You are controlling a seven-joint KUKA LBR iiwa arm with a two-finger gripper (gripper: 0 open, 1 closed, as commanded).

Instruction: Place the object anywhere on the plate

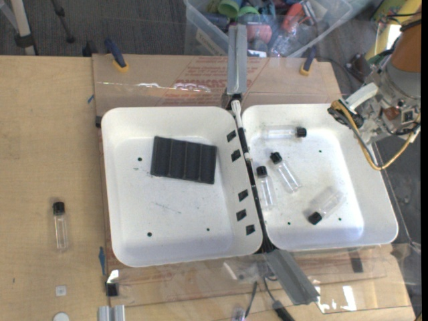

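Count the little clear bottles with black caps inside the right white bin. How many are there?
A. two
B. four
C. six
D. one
B: four clear vials lie in the right bin: one near the top, two in the middle, and one at the lower right.

The arm (401, 79) is mostly grey metal, with an orange band up top by the frame edge. The wrist end is pretty cluttered: a white bracket sticking out, small metal fittings, and yellow and black cables looping loosely off it.
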